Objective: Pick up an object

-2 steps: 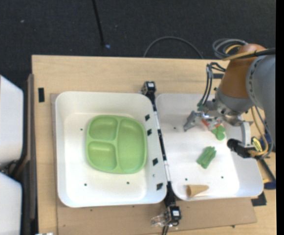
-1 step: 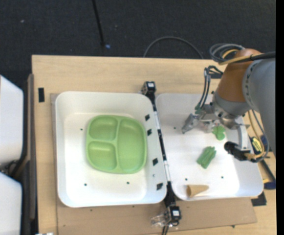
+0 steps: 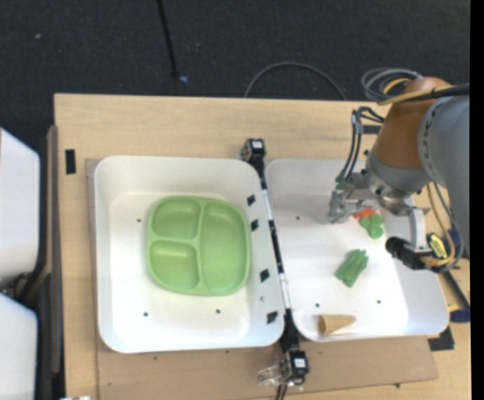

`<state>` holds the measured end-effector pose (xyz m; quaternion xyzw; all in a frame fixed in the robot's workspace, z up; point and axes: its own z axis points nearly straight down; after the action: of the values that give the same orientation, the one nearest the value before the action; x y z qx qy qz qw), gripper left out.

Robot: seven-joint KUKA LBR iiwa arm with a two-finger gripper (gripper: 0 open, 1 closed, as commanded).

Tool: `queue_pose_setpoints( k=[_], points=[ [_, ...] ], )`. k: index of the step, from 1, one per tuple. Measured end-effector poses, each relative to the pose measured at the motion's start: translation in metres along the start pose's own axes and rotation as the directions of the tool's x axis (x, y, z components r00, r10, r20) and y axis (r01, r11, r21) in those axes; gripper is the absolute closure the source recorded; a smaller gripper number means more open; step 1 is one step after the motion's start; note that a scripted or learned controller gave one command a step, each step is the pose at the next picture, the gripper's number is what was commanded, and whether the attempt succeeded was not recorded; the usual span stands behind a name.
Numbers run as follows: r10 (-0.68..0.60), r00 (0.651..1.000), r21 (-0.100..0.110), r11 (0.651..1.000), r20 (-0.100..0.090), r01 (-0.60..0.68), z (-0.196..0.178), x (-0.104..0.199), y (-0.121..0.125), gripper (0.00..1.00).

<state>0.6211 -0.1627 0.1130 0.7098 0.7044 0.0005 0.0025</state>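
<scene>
The gripper (image 3: 347,203) hangs low in the right bin (image 3: 308,307) near a green toy (image 3: 352,267).

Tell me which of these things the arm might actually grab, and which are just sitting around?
Could be grabbed, right bin:
green toy
tan cone
small green and orange piece by the gripper

Just sitting there:
green plate in the left bin
cables on the floor

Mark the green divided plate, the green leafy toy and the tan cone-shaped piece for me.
Green divided plate (image 3: 198,245), camera view, centre ridge.
Green leafy toy (image 3: 351,267), camera view, middle.
Tan cone-shaped piece (image 3: 336,324), camera view, its body.
</scene>
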Motion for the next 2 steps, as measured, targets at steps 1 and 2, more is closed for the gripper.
queue_pose_setpoints(
  k=[1, 2],
  points=[
    [-0.011, 1.000, -0.003, 1.000, -0.001, 0.011, -0.064, 0.004, 0.001, 1.00],
    [-0.010, 1.000, -0.004, 1.000, 0.000, 0.010, -0.124, -0.006, 0.005, 1.00]
  ],
)
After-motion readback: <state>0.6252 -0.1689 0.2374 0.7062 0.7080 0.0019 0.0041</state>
